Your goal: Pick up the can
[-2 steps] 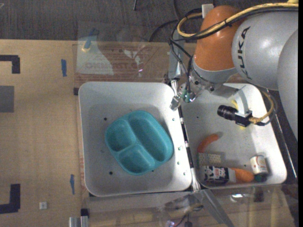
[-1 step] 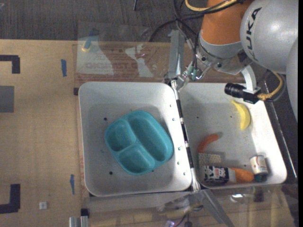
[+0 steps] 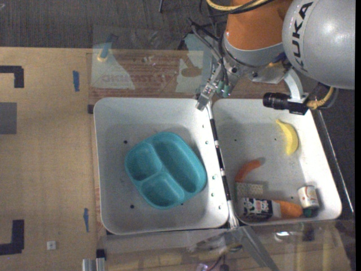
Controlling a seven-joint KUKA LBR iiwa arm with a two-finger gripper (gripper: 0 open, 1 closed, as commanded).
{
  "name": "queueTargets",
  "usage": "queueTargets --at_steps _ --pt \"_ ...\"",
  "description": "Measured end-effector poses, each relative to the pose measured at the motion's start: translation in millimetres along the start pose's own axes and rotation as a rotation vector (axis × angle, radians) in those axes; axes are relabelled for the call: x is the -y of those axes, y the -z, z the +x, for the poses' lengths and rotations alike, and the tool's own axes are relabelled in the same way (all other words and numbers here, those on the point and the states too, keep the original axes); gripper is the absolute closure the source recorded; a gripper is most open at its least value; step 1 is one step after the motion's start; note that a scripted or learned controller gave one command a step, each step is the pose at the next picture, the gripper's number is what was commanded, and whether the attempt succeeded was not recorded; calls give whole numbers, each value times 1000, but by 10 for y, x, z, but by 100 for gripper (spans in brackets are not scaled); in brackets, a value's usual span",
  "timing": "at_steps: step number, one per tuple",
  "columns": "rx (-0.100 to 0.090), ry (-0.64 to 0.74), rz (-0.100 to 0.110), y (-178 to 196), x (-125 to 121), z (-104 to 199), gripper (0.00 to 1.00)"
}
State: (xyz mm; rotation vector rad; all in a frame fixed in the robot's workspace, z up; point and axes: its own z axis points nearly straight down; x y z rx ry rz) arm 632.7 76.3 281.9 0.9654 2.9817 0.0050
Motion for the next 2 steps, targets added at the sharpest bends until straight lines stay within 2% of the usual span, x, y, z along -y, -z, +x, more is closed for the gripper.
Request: queueTargets --at_steps 1,2 --pt "0 191 -1 214 -451 222 100" --pt "-4 172 2 -587 238 403 100"
